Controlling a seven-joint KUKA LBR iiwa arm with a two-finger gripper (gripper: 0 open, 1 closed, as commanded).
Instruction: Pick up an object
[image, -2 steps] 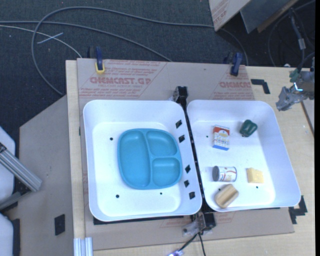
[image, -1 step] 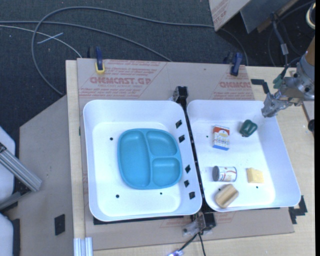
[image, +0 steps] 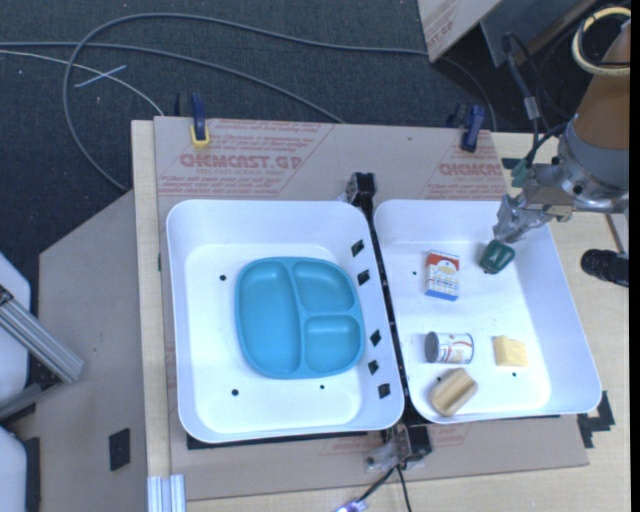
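Observation:
My gripper (image: 507, 234) is over the far right part of the right bin (image: 565, 300), reaching in from the right. A small dark green object (image: 497, 258) sits right at its tip, and the fingers look shut on the object's top. Other things lie in the same bin: a red, white and blue small box (image: 441, 275), a small can on its side (image: 450, 347), a yellow block (image: 511, 351) and a tan rounded piece (image: 453, 391).
The left bin (image: 195, 330) holds a blue divided plate (image: 300, 316). A black divider with clips (image: 368, 290) runs between the bins. Clamps (image: 199, 128) hold the board at the back. Cables lie on the dark floor beyond.

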